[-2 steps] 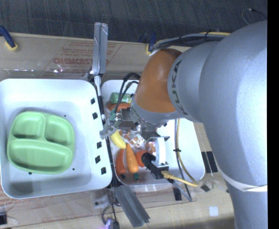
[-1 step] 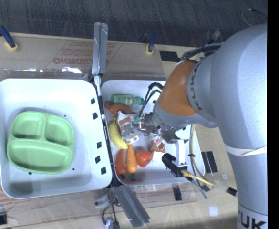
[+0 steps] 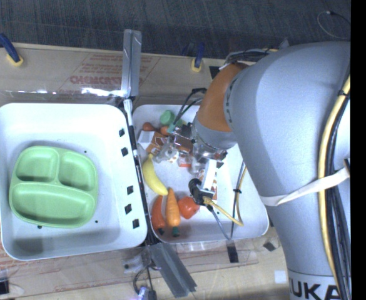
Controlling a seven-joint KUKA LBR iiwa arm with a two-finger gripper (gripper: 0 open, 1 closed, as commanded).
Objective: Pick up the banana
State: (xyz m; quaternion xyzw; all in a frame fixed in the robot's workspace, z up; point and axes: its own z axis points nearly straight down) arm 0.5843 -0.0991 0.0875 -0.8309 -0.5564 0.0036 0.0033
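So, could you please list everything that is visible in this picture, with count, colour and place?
divided plate: one, light green, three compartments, in the left bin
left bin: one, white, left half of the bench
right bin: one, white, beside the left bin, partly under the arm
banana: one, yellow, left side of the right bin, near the divider
carrot: one, orange, below the banana
tomato-like item: one, red, right of the carrot
green item: one, at the top of the right bin
clamps: two, blue, on the bench's far edge
arm: one, grey with orange band, from the right
tool: one, above the banana's top end
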